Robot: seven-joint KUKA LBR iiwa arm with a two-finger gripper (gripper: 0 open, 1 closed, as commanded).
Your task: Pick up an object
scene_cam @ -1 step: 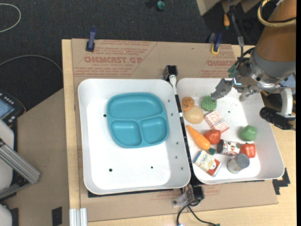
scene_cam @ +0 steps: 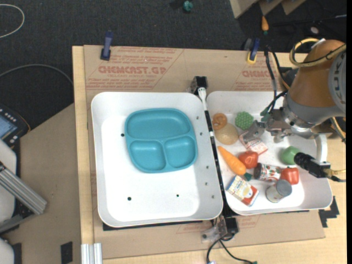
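My gripper point(scene_cam: 256, 132) hangs low over the upper middle of the right bin point(scene_cam: 231, 99). It sits just right of a green broccoli-like piece point(scene_cam: 243, 119) and directly above a small red-and-white packet point(scene_cam: 254, 146). Whether it touches the packet is unclear, and I see nothing clearly held in it. An orange carrot point(scene_cam: 231, 159) and a red piece point(scene_cam: 248, 159) lie just below the packet. A brown ring point(scene_cam: 220, 120) and a beige round piece point(scene_cam: 226, 136) lie to the gripper's left.
A small labelled bottle point(scene_cam: 267, 172), a red piece point(scene_cam: 290, 175), a grey can point(scene_cam: 278, 191), a green ball point(scene_cam: 289, 154) and a little carton point(scene_cam: 242, 190) crowd the right bin's lower half. The left bin point(scene_cam: 110, 164) holds a teal divided plate point(scene_cam: 160, 139).
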